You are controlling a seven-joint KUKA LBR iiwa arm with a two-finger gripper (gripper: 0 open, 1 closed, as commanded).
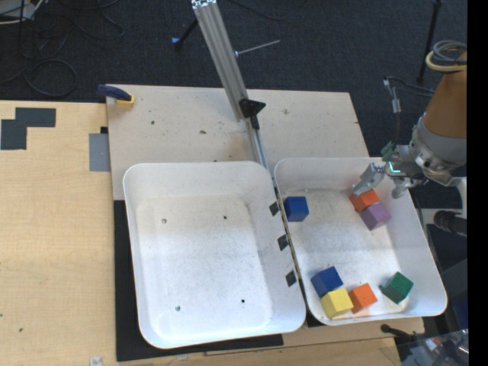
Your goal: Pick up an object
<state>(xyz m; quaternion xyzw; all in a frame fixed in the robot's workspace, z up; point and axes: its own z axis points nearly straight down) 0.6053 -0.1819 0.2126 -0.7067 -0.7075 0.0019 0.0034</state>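
Note:
My gripper (383, 191) hangs over the far right part of the right bin (427, 242), with its two fingers spread apart and open. An orange cube (364, 200) lies just under the tip of the left finger (368, 180), not between the two. A purple cube (375, 216) touches the orange one on its near side. A blue cube (296, 208) rests by the bin's left wall. Along the front edge sit another blue cube (327, 280), a yellow cube (336, 303), a second orange cube (363, 296) and a green cube (397, 287).
The left bin (152, 197) stands beside the right one, with black clips (282, 242) along the shared wall. A slanted aluminium bar (225, 56) rises behind the bins. The arm's orange band (446, 105) is at the right edge.

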